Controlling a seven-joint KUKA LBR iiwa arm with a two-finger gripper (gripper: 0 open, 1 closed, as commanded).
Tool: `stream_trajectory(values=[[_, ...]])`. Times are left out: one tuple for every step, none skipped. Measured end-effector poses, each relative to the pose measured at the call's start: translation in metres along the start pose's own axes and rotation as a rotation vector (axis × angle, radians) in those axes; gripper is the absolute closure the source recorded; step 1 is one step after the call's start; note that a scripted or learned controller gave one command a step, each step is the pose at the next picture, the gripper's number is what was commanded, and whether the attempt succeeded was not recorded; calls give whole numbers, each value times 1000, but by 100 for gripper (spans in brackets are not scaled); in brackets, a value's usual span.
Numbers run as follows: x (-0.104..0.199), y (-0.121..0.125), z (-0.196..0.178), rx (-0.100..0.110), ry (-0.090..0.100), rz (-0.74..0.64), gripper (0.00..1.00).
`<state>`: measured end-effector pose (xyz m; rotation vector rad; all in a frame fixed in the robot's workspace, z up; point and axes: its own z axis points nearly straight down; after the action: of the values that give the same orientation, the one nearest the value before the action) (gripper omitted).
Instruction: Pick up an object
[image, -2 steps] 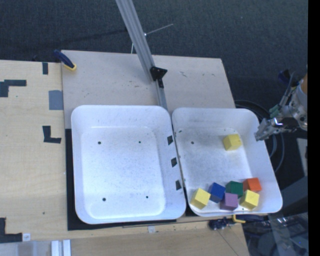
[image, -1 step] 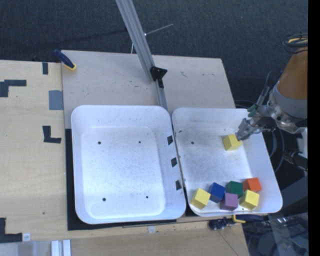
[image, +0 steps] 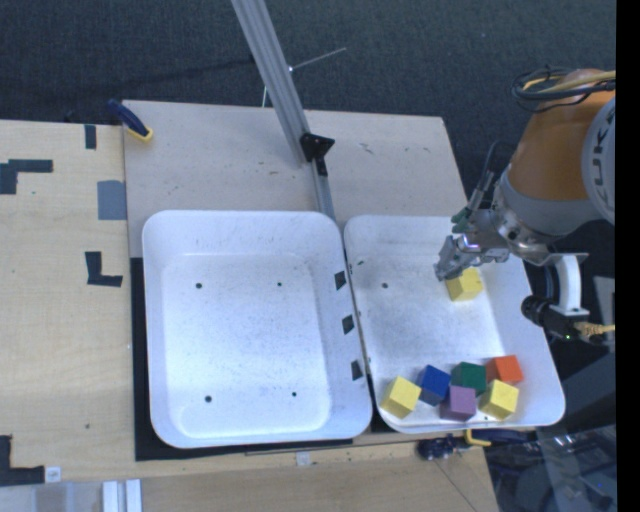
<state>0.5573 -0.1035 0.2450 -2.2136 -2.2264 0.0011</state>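
Currently the arm (image: 560, 150) reaches in over the right bin (image: 400, 300), wrist angled down toward the bin's upper half. The claw (image: 460, 262) sits right on top of a yellow cube (image: 465, 287), which lies apart from the other blocks, up near the bin's far right side. That isolation is probably why it's the target: free space on all sides, no neighbours to jam the fingers.

Claw state: can't tell. From this slanted overhead view the grey finger assembly merges with the cube's top edge. It's touching or just above the cube, but I can't make out whether the cube is between the fingers or merely under them. I won't call it a grasp.

Remaining blocks are bunched along the near edge of the same bin: another yellow cube (image: 402, 396), a blue cube (image: 434, 383), a green cube (image: 467, 376), a purple cube (image: 461, 401), an orange cube (image: 506, 369) and a third yellow cube (image: 501, 399). They're touching or nearly so, awkward for a two-finger pick, likely slid there along the bin floor.

The left bin (image: 240, 330) sits beside it, rims touching. Both rest on the bench (image: 60, 300), with a metal camera post (image: 285, 85) rising behind the seam.

My read: descent about done, closure or lift is the pending step. Risk: an off-centre pinch squirts the cube sideways.
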Motion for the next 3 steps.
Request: stream_trajectory(values=[[48, 13, -6, -1, 1, -1, 100], [98, 31, -8, -1, 1, -1, 100], [151, 34, -7, 0, 0, -1, 100]])
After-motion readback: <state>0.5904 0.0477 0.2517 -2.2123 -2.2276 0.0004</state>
